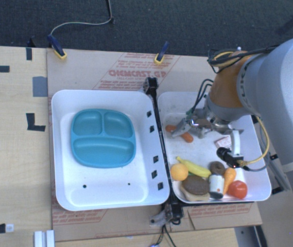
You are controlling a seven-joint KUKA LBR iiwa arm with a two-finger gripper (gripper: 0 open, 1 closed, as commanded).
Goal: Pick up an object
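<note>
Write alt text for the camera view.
Grey arm's gripper sits low over small orange food pieces in the right white bin, toy foods heaped along its near edge. Left white bin holds a blue divided plate.

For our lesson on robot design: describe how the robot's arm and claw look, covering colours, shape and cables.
The arm is bulky, rounded and pale grey, with an orange band above the wrist. Yellow and black cables loop around it. The claw is small, metallic grey, with thin fingers.
</note>
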